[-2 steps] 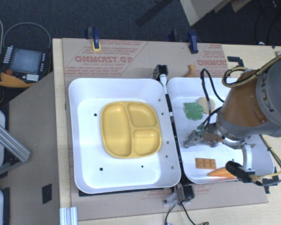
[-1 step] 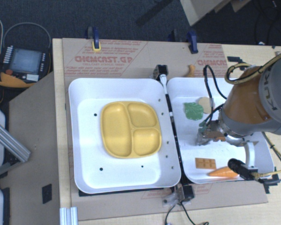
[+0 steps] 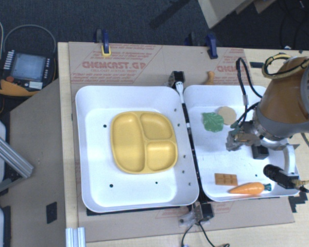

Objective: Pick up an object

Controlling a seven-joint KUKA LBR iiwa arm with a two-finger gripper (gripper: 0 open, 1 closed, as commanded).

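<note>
Your arm's bulk covers the right bin's (image 3: pixel 216 192) far right side. You see the gripper (image 3: pixel 240 138) low over that bin's middle, but its fingers are too dark and small to judge. Near it lie a crinkled green leaf-shaped toy (image 3: pixel 213 121) touching a flat tan disc (image 3: pixel 227 114); closer to the front rim, a brown ridged wafer (image 3: pixel 226 179) and a glossy orange carrot (image 3: pixel 246 189). The left bin (image 3: pixel 87 138) holds a smooth yellow three-compartment plate (image 3: pixel 143 141).

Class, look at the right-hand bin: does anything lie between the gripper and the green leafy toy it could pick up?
Nothing visible does. The gripper hangs over bare floor of the right bin, and the green leafy toy lies up and to its left across bare white floor. The tan disc sits beside the toy, off that line.
</note>
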